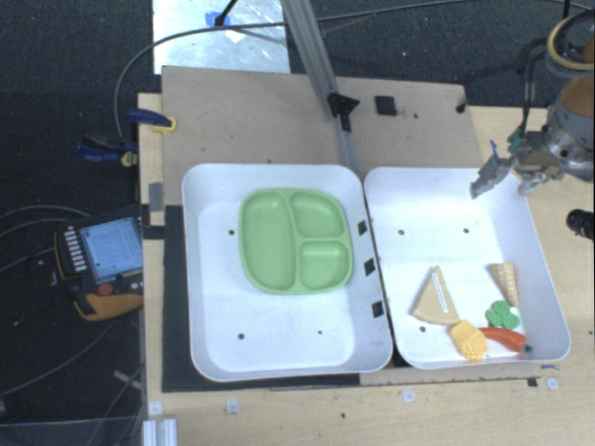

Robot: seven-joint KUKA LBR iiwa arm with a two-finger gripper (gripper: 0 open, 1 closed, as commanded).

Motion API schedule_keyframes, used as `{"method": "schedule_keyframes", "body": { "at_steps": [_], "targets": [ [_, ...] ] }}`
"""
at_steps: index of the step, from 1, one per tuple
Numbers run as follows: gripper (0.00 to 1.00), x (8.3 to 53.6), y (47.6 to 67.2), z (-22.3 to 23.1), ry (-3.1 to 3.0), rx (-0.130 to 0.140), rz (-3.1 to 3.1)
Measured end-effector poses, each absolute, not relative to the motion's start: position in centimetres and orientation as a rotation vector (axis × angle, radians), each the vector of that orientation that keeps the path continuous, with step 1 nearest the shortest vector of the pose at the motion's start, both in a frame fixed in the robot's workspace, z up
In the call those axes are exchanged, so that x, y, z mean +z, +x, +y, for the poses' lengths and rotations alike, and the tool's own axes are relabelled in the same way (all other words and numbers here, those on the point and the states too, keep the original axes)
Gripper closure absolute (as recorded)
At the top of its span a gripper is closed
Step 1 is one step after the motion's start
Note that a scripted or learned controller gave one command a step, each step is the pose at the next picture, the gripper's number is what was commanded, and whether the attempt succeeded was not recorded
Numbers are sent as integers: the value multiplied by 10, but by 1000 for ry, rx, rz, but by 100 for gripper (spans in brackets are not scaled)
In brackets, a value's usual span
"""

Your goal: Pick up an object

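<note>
Several toy foods lie in the right bin [437, 212], near its front right corner: a tan sandwich wedge [435, 296], a small cone [506, 282], a yellow corn cob [469, 341], a green leafy piece [503, 315] and an orange carrot [507, 339]. My gripper [509, 182] hangs over the back right rim of that bin, well behind the toys. Its two fingers stand apart, open, with nothing between them.
The left bin [214, 323] holds a green divided plate [296, 241]. A slanted metal pole [311, 45] crosses the cardboard behind the bins. Cables and a blue device [110, 249] lie off the bench at left.
</note>
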State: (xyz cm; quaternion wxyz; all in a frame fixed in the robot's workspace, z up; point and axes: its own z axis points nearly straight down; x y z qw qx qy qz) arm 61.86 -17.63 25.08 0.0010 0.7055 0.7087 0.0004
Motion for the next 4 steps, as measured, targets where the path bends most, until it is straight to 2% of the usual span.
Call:
{"method": "schedule_keyframes", "body": {
  "at_steps": [3, 4],
  "targets": [
    [0, 88, 609, -184, 2221, -2, 2224],
    [100, 103, 611, -184, 2216, 4, 2220]
  ]
}}
